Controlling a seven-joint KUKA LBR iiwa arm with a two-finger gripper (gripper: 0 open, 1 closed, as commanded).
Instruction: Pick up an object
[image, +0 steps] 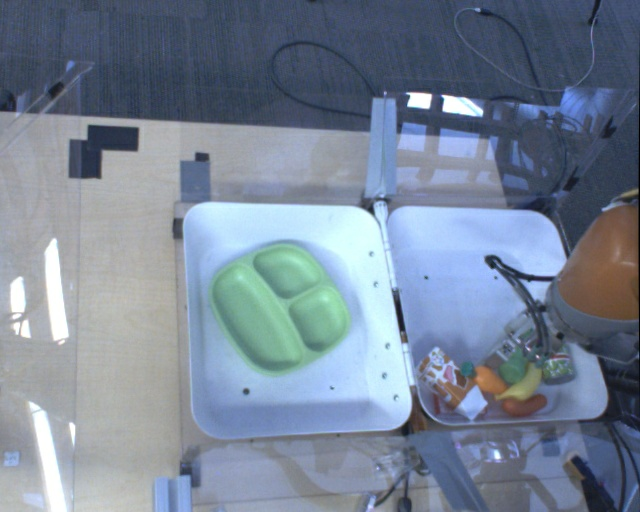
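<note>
Heaped against the near wall of the right bin (470, 240) is a small cluster of toy food: a printed snack packet (443, 375), an orange carrot-like piece (489, 380), a green piece (513, 369), a yellow banana (522, 387) and a red piece (530, 404). The gripper (532, 345) is seen just above this cluster at its right side, below the arm's orange band (600, 265); whether anything is pinched cannot be told (the tip is blurred against the clutter).

For a sound pick, one piece should be singled out, and the banana or the green piece, lying nearest the tip, would seem the likeliest. A straight descent onto the top of the pile is judged best, since the pieces touch one another and a slanted approach could push them apart or against the bin wall.

A green divided plate (280, 307) is laid in the left bin (215, 400), well apart from the work. A black cable (515, 272) is draped across the right bin near the wrist and could be snagged. The near wall crowds the pile closely.
</note>
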